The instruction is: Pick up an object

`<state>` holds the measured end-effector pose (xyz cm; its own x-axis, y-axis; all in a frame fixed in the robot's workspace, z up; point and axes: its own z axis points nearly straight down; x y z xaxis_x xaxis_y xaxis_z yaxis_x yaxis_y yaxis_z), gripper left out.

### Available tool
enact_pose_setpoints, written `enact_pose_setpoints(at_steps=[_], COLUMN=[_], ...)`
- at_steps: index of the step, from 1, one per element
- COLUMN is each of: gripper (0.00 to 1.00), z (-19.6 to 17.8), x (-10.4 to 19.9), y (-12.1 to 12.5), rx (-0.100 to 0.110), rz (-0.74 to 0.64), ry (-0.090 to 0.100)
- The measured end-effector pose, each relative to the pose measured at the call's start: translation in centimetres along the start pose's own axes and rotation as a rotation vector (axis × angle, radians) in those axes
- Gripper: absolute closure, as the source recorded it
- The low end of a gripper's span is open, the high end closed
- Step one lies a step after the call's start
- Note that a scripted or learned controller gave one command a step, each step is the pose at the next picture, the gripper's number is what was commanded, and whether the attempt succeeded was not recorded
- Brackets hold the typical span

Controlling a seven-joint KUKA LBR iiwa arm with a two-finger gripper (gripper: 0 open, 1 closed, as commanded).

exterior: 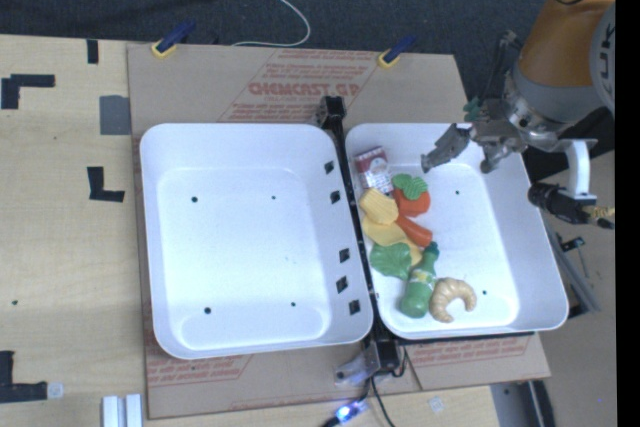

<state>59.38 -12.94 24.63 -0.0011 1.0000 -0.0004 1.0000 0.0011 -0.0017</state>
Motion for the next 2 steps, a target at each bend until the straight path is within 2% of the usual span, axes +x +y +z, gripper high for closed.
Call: enact_pose_setpoints(at_steps=[1,2], gripper=[0.0,1.0], z=[13.8,12.0], x=[2.5,2.3], y=[2.5,2.7], rx=[0.01,0.001], rz=[-0.002,-0.001], ry=[0.002,0.001])
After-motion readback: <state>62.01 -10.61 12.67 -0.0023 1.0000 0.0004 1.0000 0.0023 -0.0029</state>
